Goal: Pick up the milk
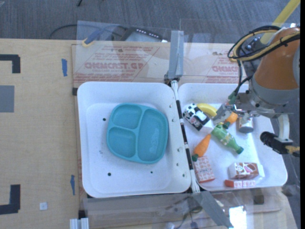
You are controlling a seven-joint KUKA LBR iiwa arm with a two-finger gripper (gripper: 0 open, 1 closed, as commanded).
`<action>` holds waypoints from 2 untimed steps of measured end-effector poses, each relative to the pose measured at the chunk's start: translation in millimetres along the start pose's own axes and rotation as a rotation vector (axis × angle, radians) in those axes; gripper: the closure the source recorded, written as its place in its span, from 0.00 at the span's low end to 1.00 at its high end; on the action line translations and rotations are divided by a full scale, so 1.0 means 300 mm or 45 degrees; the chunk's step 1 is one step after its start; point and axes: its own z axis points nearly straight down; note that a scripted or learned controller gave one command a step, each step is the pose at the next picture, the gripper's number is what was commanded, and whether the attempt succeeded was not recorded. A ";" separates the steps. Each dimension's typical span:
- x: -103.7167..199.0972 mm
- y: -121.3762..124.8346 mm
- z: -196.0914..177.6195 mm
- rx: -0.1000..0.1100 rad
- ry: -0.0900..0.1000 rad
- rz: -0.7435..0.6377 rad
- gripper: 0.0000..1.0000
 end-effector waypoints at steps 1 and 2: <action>0.025 0.175 0.270 -0.045 -0.003 0.068 0.00; 0.030 0.184 0.226 -0.056 0.000 0.068 1.00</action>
